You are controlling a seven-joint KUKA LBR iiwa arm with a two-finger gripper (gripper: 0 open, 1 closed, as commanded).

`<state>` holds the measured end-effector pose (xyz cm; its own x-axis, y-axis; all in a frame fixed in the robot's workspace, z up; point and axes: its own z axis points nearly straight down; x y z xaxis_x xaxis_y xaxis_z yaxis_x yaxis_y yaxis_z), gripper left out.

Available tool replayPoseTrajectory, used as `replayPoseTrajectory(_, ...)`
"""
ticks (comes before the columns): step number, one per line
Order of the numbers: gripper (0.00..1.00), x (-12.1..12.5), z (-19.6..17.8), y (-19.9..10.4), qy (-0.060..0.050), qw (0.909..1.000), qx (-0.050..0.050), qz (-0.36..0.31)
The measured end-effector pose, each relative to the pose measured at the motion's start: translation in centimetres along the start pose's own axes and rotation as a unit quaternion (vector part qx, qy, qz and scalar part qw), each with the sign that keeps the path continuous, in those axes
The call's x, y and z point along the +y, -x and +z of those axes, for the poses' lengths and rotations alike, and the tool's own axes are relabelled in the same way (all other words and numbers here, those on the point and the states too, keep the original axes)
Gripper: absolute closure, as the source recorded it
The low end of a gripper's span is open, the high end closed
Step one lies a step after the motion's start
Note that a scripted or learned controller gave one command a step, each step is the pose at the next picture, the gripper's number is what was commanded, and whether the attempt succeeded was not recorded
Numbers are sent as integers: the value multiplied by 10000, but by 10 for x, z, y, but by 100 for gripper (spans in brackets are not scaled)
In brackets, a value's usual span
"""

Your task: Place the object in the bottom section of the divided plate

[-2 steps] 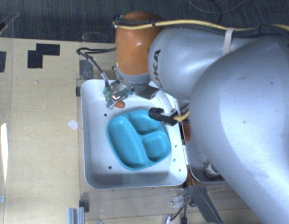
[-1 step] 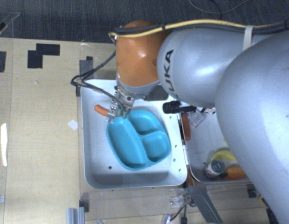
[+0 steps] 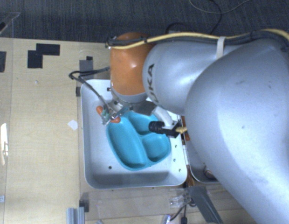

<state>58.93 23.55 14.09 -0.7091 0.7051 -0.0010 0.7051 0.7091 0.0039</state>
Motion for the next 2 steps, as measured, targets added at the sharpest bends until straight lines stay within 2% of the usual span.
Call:
replayPoseTrajectory(1,100,-21,-6,-10,-11,9836,3,1806)
replayPoseTrajectory(2,100,-30,-28,-12,0,9518,-3,3068)
